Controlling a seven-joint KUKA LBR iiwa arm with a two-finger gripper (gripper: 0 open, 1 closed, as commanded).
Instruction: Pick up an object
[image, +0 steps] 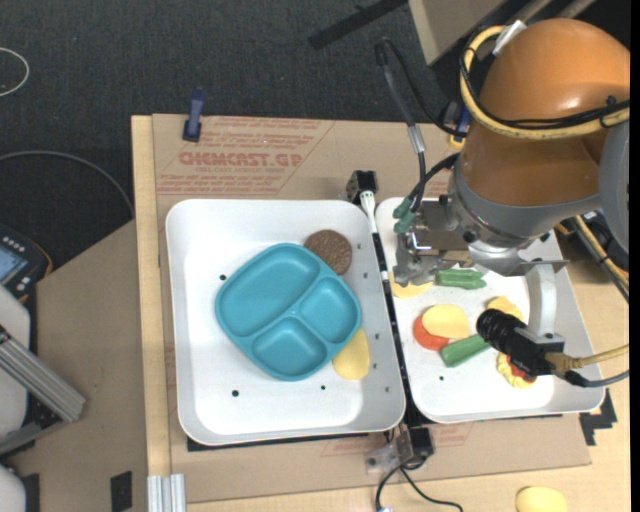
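Left shallow white bin (185, 330): a blue three-compartment plastic plate (288, 310) takes the middle, a brown round disc (330, 248) touches its far edge, and a pale yellow flat piece (352, 358) is tucked under its near right edge.

Right shallow white bin (470, 395): the gripper (408, 272) is low at the far left wall over a small yellow piece (412, 290). Whether the jaws are wide or narrow cannot be told.

Nothing is seen held, so the pick is judged not yet done.

A green stick-shaped toy (460, 279) and a yellow-and-orange round toy (440, 325) lie just beside the gripper. The wall crowds the gripper's left side, while open floor remains near the front edge.
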